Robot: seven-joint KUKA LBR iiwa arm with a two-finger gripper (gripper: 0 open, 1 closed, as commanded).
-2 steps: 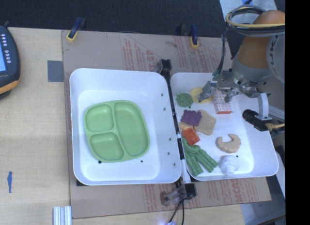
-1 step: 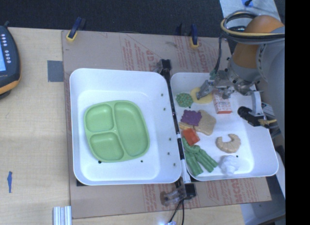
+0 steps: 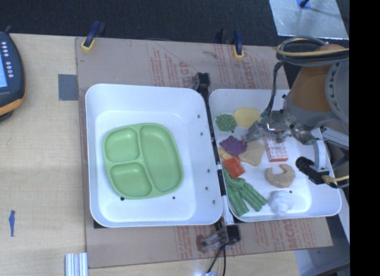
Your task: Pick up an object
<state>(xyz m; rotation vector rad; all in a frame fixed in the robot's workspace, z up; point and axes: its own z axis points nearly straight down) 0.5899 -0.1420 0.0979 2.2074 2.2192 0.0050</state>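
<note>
My gripper hangs low over the middle of the right bin, with the arm reaching in from the right. Just beneath and around it lie a yellow piece, a tan slice and a small red-and-white carton. A green broccoli-like piece and a purple piece sit to its left. Nearer the front are an orange-red piece, green beans, a tan croissant shape and a white crumpled lump.
The left bin holds a green divided plate. A raised rim with black clips separates the two bins. A handheld pendant lies at the far left of the bench.
</note>
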